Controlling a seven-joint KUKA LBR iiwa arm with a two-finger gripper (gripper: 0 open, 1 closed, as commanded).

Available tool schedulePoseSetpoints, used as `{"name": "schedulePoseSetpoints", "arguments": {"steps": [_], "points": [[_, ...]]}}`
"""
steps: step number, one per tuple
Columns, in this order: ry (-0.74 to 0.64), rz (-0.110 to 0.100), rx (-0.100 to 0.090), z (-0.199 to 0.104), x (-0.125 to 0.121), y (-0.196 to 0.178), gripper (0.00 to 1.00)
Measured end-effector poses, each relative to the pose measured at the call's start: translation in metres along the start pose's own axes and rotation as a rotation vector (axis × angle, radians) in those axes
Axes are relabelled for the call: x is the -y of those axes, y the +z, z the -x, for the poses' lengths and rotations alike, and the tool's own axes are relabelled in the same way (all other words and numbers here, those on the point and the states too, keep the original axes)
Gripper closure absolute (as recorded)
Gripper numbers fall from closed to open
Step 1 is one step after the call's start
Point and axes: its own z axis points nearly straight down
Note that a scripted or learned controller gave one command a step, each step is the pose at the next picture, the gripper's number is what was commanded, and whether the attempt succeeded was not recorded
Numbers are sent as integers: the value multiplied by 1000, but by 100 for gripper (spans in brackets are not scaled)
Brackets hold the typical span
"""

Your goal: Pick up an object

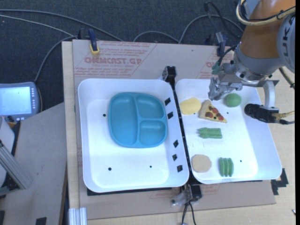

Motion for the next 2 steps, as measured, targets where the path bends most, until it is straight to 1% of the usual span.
{"name": "schedulePoseSetpoints", "arguments": {"steps": [1,2], "points": [[-1,-5,-2,-56,-6,14,100],[-1,-1,-1,-116,-17,25,100]]}}
